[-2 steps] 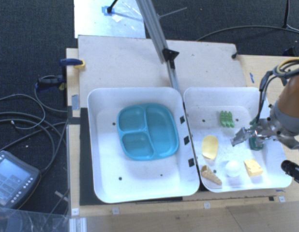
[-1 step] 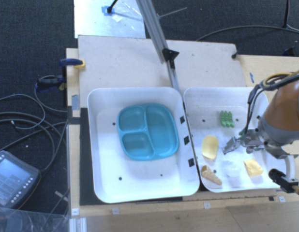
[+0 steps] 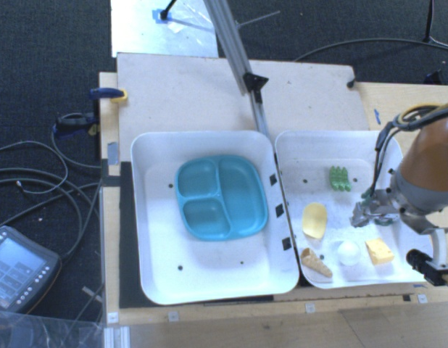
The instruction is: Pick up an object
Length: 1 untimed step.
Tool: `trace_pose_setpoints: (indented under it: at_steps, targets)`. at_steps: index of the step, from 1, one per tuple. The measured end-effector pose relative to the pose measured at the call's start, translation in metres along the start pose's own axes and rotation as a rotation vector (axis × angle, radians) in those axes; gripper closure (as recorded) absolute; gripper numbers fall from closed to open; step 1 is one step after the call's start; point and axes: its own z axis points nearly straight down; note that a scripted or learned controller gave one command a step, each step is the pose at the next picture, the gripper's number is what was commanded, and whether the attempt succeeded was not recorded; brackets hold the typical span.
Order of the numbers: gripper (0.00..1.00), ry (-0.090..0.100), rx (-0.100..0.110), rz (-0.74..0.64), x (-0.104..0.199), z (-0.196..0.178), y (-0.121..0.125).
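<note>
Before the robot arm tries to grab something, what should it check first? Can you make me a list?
1. Things to pick are in the right bin: green block, yellow chip, white ball, yellow cube, tan cone. Ok.
2. Gripper is over the right bin, between the green block and the white ball. Ok.
3. Jaws open enough to grab: cannot tell.
4. Gripper is lined up on one thing: not ok, it sits over bare floor.
5. Items are apart, so one can be taken alone: ok.
6. Blue tray lies in the left bin, out of the way: ok.
</note>
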Motion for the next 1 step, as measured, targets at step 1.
trace_pose_setpoints:
  at_steps: [1]
  targets:
    - [1.00, -0.002, -0.006, -0.006, 0.0053, -0.0623, 0.0009]
